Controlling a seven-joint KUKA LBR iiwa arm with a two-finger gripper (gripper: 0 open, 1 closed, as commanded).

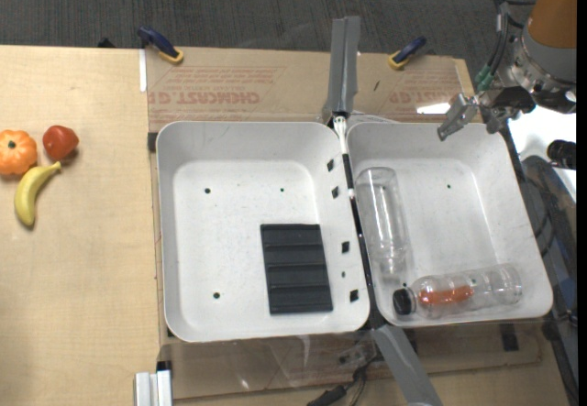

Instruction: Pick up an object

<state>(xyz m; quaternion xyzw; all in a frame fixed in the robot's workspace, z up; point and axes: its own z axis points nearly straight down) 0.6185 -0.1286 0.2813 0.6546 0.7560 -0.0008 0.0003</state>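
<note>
We see our gripper point(472, 111) up high by the back corner of the right bin point(527, 203), its fingers apart with nothing between them, so both clear bottles point(383, 212) lie free below for us to grab.

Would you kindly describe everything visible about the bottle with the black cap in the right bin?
The bottle with the black cap is clear, plastic-looking and ribbed, lying on its side along the near wall of the right bin. Its cap points toward the divider between the bins, its base toward the right wall. Something orange-red shows through its middle; whether label or contents is unclear. Its cap end lies close to the base of the second clear bottle; contact cannot be judged.
</note>
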